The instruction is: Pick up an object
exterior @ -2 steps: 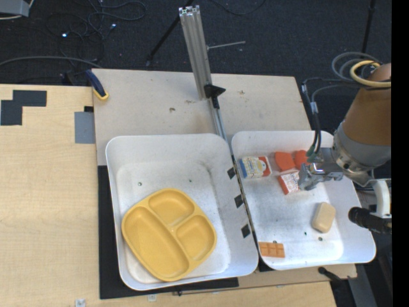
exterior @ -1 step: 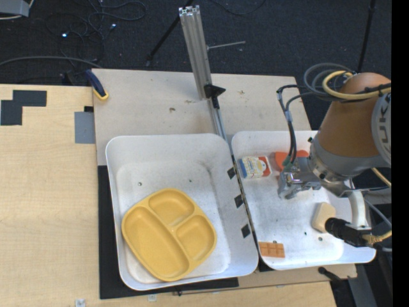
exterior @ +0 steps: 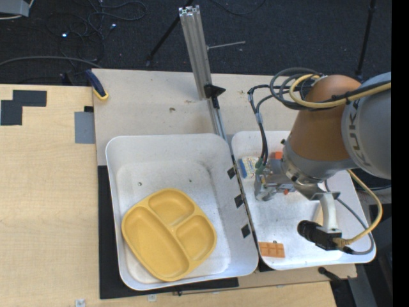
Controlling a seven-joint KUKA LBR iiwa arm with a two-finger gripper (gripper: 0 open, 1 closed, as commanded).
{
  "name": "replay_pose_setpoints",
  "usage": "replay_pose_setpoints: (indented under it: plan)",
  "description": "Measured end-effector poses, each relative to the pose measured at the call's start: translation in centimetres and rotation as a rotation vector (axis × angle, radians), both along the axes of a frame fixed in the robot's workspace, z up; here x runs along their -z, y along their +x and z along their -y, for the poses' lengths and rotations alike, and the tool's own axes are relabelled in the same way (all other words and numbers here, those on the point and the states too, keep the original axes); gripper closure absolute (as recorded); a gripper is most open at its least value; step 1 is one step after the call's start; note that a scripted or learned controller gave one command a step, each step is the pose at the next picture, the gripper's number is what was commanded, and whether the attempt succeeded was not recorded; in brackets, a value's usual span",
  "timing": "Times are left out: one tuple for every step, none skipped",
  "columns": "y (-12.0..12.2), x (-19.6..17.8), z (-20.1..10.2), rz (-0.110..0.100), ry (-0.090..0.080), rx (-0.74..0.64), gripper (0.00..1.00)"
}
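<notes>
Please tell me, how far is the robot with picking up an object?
Done: the arm is over the right bin, with the gripper low near that bin's left wall. In hand: I see no object between its parts, so no grasp is confirmed. Left: to grasp and lift something. The orange waffle-like piece lies on the right bin's floor, and the yellow divided plate lies in the left bin.
</notes>
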State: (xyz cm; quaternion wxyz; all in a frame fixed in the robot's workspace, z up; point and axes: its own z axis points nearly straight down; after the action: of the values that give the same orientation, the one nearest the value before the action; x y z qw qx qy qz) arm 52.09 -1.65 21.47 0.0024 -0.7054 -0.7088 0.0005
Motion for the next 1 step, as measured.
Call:
replay_pose_setpoints:
  plan:
    - [-0.53,0.64,-4.61,-0.001,-0.001,0.001,1.00]
